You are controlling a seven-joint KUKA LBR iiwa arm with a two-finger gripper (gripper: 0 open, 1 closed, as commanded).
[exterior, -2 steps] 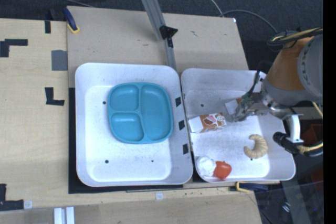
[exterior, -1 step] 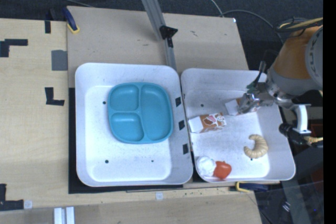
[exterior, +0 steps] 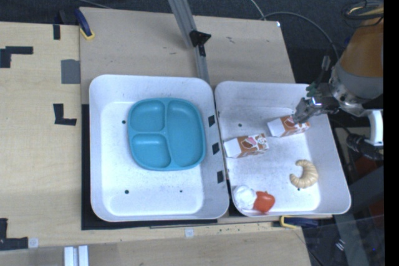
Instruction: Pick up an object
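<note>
Gripper (exterior: 303, 110) down low over the right bin (exterior: 324, 196), right at the upper end of a small orange-and-white carton (exterior: 288, 127), though whether its fingers are apart or clamped is impossible to tell from here. Just left lies a brown-and-white carton (exterior: 247, 145), with a croissant (exterior: 304, 173) and a red-and-white toy (exterior: 257, 200) nearer the front. Over in the left bin (exterior: 106, 152) sits a blue divided plate (exterior: 166, 134).

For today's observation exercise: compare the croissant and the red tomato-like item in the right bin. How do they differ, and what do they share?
The croissant is tan and curved like a crescent; the red tomato-like item is bright red and rounded. The croissant lies on open bin floor, while the red item sits in the near corner touching a white object. The croissant looks larger. Both lie in the right bin, apart from the gripper.
</note>
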